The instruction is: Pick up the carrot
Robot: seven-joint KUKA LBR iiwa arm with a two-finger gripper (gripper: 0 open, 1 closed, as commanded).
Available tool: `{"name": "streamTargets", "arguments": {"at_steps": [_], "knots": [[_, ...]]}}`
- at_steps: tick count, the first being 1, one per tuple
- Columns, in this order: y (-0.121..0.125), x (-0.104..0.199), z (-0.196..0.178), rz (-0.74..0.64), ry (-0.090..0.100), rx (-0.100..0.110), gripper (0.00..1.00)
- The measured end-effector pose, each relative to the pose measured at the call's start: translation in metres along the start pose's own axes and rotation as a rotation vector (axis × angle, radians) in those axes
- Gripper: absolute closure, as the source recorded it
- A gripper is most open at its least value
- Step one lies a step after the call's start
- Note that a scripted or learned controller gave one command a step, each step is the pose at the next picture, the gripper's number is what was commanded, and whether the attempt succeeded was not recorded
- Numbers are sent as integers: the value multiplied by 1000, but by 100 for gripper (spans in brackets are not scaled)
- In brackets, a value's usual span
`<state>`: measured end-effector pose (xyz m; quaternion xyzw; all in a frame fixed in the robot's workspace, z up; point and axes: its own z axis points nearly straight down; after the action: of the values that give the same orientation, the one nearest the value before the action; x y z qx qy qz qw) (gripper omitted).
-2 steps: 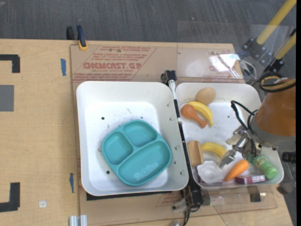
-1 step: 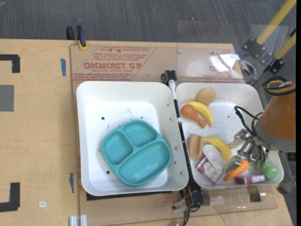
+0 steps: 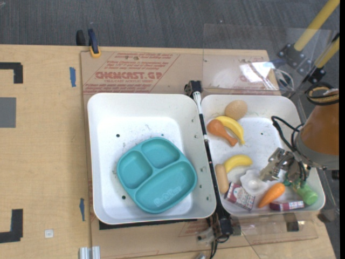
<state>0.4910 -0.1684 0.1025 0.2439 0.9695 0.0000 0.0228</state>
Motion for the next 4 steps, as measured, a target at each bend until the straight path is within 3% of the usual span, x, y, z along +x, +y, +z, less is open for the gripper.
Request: {"name": "streamTargets", "arguments": {"at_steps": [1,2,3,4], "knots": [[0,1,1,0,3,0,0],[-7,0,10,-263,16,-3,0],[-16,-7,12,-490,9,-10,0],[0,1,-126,-503,23,0,0]]}}
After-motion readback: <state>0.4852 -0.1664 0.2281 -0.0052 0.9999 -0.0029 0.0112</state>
